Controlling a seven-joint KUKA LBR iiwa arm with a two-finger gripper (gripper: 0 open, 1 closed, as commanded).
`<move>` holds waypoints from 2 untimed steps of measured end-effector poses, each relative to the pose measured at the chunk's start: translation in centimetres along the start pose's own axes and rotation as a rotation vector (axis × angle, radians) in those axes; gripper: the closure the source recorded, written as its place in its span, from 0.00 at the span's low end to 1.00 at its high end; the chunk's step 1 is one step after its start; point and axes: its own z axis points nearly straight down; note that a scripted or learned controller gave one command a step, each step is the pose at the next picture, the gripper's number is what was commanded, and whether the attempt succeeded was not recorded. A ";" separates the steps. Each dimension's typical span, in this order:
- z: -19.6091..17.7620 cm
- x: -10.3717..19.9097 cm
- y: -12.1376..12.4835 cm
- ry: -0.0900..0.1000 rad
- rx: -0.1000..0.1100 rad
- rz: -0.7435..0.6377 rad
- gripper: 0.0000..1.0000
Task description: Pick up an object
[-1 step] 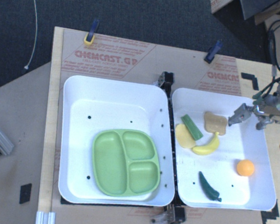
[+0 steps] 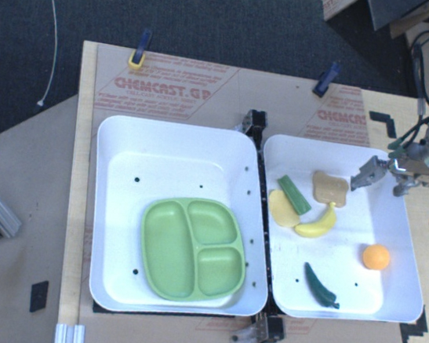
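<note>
Overhead, camera view: two shallow white bins sit side by side on a bench covered with printed cardboard sheet (image 2: 210, 87).

Left bin (image 2: 123, 146): holds one green divided plate (image 2: 193, 248), three compartments, lying flat toward the near-right part of the bin floor. Nothing rests on the plate.

Right bin (image 2: 404, 257): holds six items.
- Tan flat piece (image 2: 329, 188), far-centre of the bin.
- Green stick-shaped piece (image 2: 293, 194), lying at a slant, its near end overlapping the pale yellow rounded item (image 2: 279, 208) by the bin's left wall.
- Yellow banana (image 2: 315, 224), curved, just near of the tan piece and touching or almost touching it; just right of the pale yellow item.
- Orange ball (image 2: 376, 257), alone toward the right wall, well apart from the others.
- Dark green pepper-like piece (image 2: 319, 286), near side of the bin, lying at a slant.

Tool: gripper (image 2: 380, 173) sits over the far-right part of the right bin, just right of the tan piece. One grey finger (image 2: 368, 174) points toward that piece. Fingers look spread apart; nothing is seen between them.
</note>
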 end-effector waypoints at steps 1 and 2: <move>6.1 0.0 0.0 0.001 0.003 0.000 0.00; 10.4 0.5 0.0 0.002 0.006 0.000 0.00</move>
